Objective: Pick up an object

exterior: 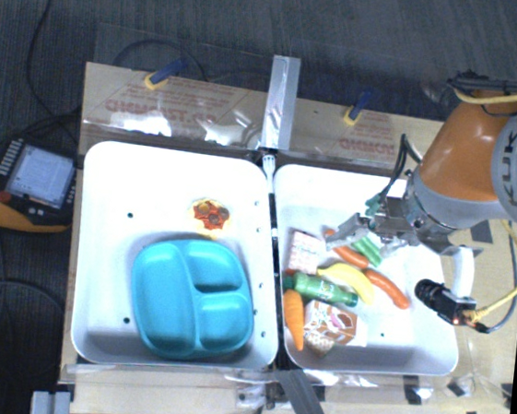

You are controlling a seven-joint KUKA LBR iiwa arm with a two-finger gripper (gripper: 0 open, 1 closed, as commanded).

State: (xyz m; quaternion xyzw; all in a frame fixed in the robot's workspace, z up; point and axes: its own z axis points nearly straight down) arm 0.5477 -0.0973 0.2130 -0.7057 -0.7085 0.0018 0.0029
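Orange carrot (293, 319) lying among packed toy food in right bin (428, 351); gripper (379, 226) hovering above pile, finger state indeterminable; crowding neighbours risking a glancing or doubled grasp

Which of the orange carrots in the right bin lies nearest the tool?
The small carrot just below the tool; the larger carrot lies by the bin's left wall.

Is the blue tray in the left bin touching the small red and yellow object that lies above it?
Apart. The camera view shows a strip of bare white bin floor between the blue tray and the small red and yellow object.
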